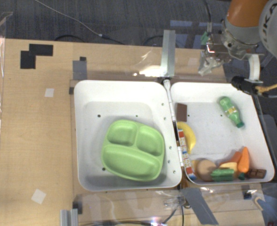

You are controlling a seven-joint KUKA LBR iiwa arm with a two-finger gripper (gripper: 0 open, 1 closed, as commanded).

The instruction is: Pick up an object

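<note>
The light wooden table (35, 140) carries two shallow white plastic bins side by side. The left bin (89, 98) holds one item: a green three-compartment plastic tray (134, 149). The right bin (209, 126) holds the pickable objects. One green plastic bottle (231, 111) lies tilted near the far right corner, well apart from the others. One yellow banana (188, 135) and one brown rectangular block (181, 110) lie along the divider wall. Crowded together at the near edge are one orange carrot (243, 160), one round tan item (205, 168) and one green cylindrical piece (222, 174). The grey arm with orange band (251, 8) positions the pincer (209, 62) beyond the right bin's far rim, above the table; its finger state cannot be determined.
</note>
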